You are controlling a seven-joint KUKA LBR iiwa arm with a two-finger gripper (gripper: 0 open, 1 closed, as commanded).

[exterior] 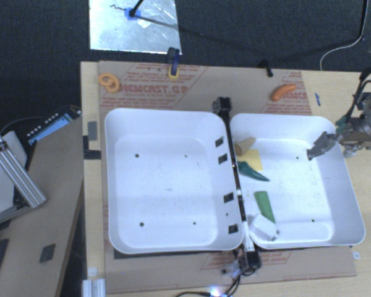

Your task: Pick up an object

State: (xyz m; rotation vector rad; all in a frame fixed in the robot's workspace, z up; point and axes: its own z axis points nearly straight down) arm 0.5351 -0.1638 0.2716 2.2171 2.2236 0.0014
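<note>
The right bin (340,190) holds several small objects along its left side: a tan piece (245,145), a yellow piece (251,159), a dark teal piece (255,174), a green oblong (264,206) and a white lump (263,228). My gripper (319,145) hangs over the bin's upper right part, reaching in from the right edge. It is well to the right of the objects and touches none of them. Nothing shows in its grasp.
The left bin (167,178) lies beside the right one, with a black divider (232,172) between them. On the cardboard behind the bins lie an orange sausage shape (283,91), a pretzel shape (109,82) and a yellow clamp (172,64).
</note>
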